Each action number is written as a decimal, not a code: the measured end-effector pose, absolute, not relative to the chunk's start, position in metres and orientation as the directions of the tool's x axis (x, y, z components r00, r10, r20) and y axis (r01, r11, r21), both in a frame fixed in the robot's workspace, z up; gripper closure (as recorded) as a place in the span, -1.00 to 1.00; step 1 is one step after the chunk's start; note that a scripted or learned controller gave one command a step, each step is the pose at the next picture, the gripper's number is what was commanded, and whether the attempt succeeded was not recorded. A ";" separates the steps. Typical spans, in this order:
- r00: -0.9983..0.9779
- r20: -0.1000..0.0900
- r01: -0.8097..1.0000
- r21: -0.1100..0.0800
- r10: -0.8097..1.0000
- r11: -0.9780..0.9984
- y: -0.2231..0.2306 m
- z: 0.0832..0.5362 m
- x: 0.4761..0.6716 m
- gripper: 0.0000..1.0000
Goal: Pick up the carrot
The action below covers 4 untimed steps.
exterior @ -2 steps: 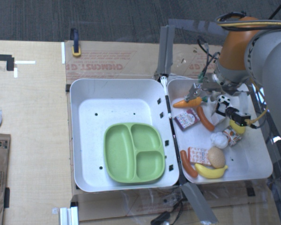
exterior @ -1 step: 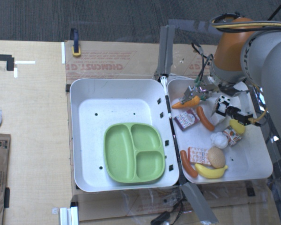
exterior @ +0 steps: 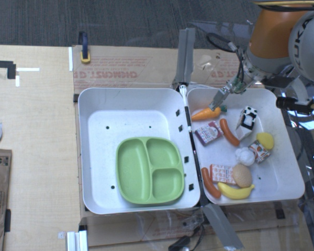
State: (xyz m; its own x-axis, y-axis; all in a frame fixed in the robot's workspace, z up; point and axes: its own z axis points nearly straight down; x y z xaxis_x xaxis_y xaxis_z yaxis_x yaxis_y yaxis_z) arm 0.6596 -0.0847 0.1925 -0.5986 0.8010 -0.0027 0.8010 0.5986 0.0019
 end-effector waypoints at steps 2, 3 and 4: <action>-0.714 -0.004 0.700 0.006 0.700 0.714 -0.108 0.107 0.661 1.00; -0.488 -0.002 0.873 0.001 0.873 0.488 -0.058 0.192 0.649 1.00; -0.355 -0.001 0.935 -0.001 0.935 0.355 -0.112 0.192 0.628 1.00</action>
